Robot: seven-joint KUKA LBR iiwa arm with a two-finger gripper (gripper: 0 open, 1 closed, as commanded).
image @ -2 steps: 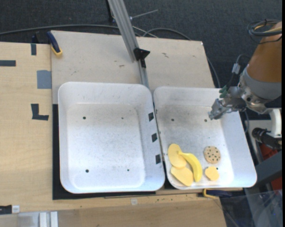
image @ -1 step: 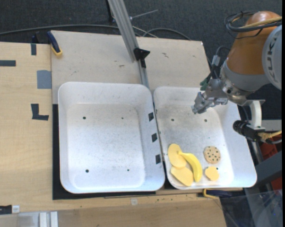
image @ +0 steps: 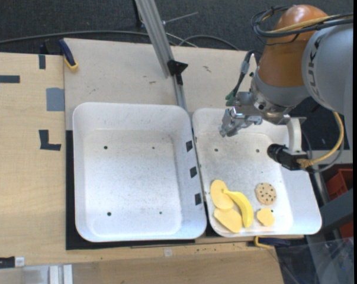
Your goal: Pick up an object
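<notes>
Several yellow plastic food pieces (image: 232, 207) huddle in the right white bin's (image: 296, 185) near corner; end effector (image: 230, 126) hovers well apart, grip unreadable. Crowding could spoil the grasp.

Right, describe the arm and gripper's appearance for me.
The arm is rounded and grey, with a glossy orange band above the wrist. Black and yellow cables loop around it. The gripper is a small, metallic silver unit, and a black cylindrical part juts out beside it.

Bright, even overhead light, soft faint shadows, mild overall softness, no harsh glare.
</notes>
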